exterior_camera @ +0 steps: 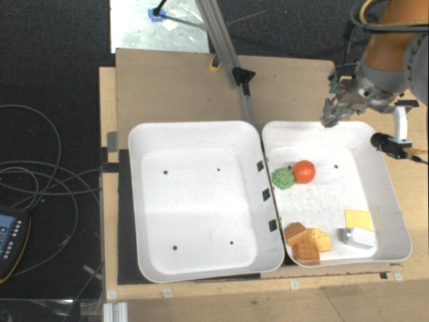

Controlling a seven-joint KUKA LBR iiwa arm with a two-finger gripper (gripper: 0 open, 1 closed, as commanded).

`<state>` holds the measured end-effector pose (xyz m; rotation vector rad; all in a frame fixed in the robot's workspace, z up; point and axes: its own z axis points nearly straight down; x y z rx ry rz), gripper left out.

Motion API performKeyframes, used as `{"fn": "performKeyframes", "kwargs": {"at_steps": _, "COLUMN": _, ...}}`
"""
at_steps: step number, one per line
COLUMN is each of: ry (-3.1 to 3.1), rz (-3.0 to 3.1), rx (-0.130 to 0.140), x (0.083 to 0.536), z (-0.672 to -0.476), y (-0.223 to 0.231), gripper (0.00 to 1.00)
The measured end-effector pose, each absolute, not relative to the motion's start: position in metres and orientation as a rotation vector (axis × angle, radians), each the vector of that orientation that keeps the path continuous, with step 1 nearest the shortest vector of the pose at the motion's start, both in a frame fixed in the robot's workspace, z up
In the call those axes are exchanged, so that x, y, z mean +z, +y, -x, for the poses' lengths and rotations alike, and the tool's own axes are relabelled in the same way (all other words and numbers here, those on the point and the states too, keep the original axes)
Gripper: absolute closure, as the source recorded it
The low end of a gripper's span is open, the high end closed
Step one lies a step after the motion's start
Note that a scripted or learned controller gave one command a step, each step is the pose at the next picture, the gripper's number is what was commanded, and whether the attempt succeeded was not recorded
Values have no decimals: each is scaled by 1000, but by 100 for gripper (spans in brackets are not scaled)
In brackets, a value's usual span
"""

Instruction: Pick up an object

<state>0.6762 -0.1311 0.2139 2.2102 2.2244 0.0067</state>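
The right bin holds a red ball touching a green bumpy piece near its left wall. At the bin's front lie brown waffle-like pieces, a yellow block and a small grey-white object. My gripper hangs over the bin's far rim, well above and behind the red ball, with nothing seen between its fingers. The fingertips look close together.
The left bin sits beside the right one, joined by black clips. A grey pole slants across the back of the bench. Cables lie on the floor at left.
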Motion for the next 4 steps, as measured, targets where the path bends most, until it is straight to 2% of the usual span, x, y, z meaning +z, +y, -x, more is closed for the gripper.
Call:
{"fn": "performKeyframes", "kwargs": {"at_steps": 1, "ry": 2224, "rz": -2210, "rx": 7, "x": 259, "z": -674, "y": -134, "gripper": 100}}
{"fn": "performKeyframes", "kwargs": {"at_steps": 3, "ry": 2233, "rz": -2212, "rx": 2, "x": 265, "z": -611, "y": -39, "gripper": 100}}
{"fn": "performKeyframes", "kwargs": {"at_steps": 4, "ry": 2233, "rz": -2214, "rx": -2, "x": 251, "z": -575, "y": -3, "gripper": 100}}
